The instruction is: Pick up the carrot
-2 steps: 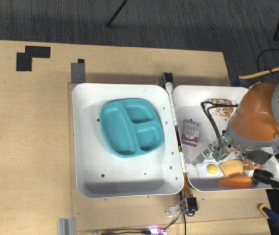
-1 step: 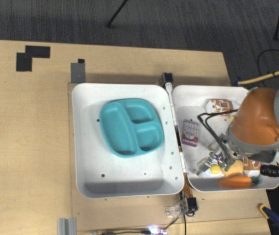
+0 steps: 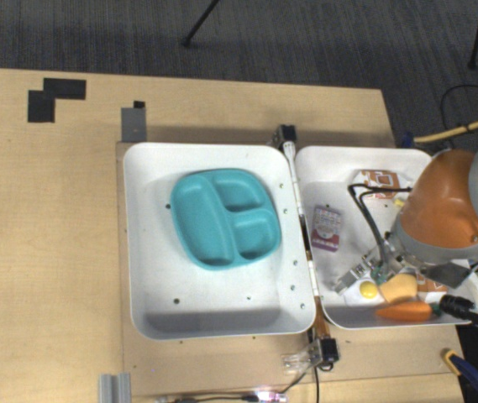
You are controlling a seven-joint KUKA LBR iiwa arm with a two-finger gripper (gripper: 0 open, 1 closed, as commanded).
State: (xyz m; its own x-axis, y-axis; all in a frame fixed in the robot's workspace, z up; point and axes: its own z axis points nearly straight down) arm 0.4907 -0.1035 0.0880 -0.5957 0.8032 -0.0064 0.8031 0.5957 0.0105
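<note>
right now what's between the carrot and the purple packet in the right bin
In the camera view, the claw and a small yellow piece lie between the carrot and the purple packet.

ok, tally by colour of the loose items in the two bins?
Teal: 1, divided tray in the left bin
Orange: 1, carrot at the right bin's near wall
Yellow: 2, small round piece and pale chunk
Purple: 1, packet
Red-brown and white: 1, packet
Total: 6, as far as the arm leaves visible.
</note>
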